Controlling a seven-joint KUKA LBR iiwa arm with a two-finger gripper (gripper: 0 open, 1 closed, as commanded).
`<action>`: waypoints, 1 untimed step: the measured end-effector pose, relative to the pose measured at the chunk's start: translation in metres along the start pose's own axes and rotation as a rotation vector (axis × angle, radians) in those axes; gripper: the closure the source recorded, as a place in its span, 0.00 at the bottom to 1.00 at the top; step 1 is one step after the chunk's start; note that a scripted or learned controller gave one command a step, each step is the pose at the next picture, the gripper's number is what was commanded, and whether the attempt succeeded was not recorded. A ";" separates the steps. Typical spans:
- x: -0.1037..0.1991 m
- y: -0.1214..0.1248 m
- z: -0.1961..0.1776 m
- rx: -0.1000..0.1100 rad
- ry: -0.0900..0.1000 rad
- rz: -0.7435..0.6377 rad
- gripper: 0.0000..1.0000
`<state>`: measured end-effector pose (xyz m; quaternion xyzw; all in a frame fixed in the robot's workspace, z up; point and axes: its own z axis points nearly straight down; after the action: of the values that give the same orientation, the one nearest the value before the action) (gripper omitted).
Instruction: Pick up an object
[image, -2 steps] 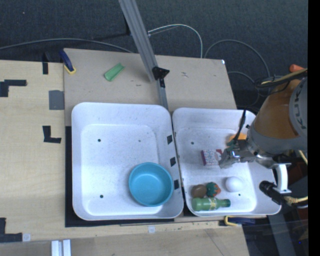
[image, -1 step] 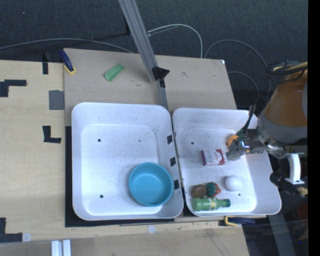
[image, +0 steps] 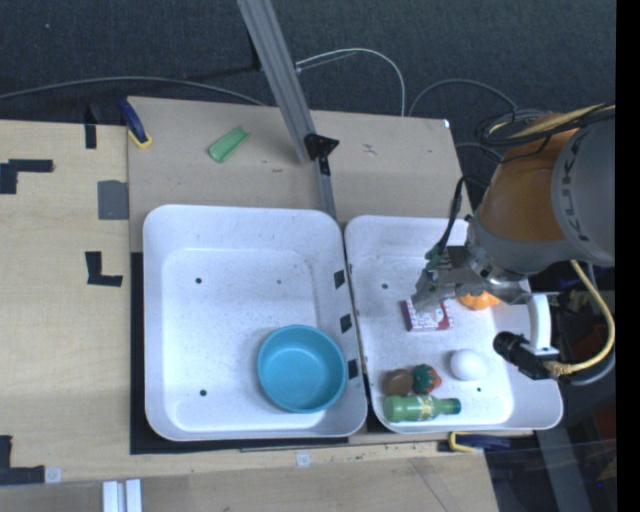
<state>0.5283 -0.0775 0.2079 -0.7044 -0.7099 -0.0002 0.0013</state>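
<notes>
Left bin (image: 200, 240) — blue bowl (image: 301, 367); right bin (image: 385, 245) — perhaps 5 small items.

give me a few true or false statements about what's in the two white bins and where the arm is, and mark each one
1. The blue bowl sits in the left bin. True.
2. The green bottle stands upright in the left bin. False: it lies on its side near the right bin's front edge.
3. The gripper is over the right bin, above a small red and white card. True.
4. The white ball rests inside the blue bowl. False: it lies in the right bin.
</notes>
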 end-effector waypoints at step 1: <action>0.039 0.024 0.003 0.000 -0.001 0.001 1.00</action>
<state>0.5518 -0.0380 0.2052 -0.7047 -0.7095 0.0000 0.0009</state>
